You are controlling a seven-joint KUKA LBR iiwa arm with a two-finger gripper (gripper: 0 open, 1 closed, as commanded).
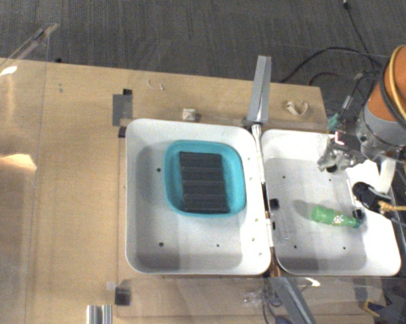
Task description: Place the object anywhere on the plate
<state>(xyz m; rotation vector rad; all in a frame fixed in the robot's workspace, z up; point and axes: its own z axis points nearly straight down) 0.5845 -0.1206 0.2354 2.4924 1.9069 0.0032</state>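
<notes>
Two white bins (142, 189): one teal plate (204, 177), one green object (334, 217).

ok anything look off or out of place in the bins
Nothing stands out. The teal plate sits flat in the left bin, and the green object lies on its side in the right bin, below the gripper.

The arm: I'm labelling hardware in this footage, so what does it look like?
The arm is rounded and grey, with a broad orange band above its wrist. Its gripper is small, metallic and pale. Dark cables trail near it, and a teal bit shows beside the wrist.
</notes>
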